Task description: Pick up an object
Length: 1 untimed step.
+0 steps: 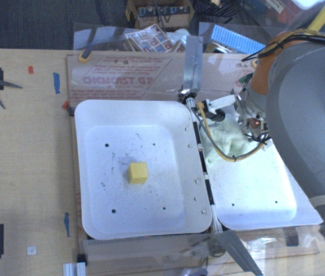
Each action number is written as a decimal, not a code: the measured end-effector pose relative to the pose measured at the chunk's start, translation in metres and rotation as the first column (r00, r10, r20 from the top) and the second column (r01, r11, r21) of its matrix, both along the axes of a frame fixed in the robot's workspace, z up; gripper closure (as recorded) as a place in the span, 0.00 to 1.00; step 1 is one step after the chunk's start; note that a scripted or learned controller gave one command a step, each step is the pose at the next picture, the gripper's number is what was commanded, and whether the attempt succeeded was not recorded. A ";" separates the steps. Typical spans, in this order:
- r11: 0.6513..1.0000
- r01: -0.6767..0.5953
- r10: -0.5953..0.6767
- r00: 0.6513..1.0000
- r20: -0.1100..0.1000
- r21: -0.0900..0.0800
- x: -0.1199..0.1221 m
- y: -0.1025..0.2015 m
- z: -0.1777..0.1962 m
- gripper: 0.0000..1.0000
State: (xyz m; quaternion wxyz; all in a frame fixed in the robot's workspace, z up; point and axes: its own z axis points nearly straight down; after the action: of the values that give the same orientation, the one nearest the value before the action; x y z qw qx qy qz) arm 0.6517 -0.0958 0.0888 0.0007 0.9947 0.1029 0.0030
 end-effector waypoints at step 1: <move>0.973 -0.233 0.233 0.973 0.001 0.000 -0.077 -0.020 0.001 1.00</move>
State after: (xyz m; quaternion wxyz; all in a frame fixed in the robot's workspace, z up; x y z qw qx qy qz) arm 0.5749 -0.1159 0.0896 0.0001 0.9758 0.2187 0.0034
